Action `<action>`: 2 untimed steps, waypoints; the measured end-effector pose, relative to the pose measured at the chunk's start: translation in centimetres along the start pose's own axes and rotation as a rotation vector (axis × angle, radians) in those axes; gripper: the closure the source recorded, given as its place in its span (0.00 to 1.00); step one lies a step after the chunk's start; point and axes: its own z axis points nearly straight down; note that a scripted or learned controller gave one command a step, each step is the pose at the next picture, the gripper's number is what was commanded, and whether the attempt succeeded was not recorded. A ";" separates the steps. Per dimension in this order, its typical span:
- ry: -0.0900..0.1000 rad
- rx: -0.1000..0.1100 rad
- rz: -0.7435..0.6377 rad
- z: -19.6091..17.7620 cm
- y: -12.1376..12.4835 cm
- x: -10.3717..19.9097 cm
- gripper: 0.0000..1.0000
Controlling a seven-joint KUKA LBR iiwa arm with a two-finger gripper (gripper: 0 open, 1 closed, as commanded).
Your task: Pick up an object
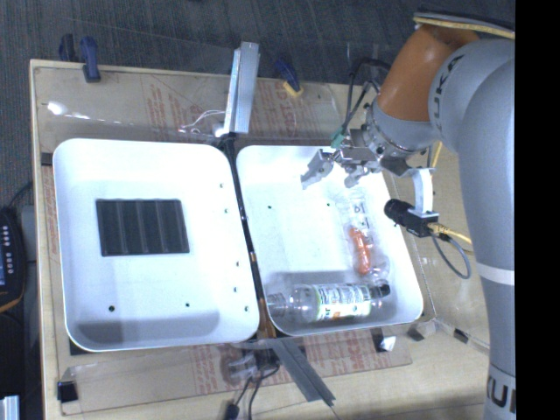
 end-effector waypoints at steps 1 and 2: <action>-0.002 0.000 -0.021 3.9 -2.9 -3.6 0.00; 0.003 0.000 -0.150 11.7 0.5 -3.2 0.00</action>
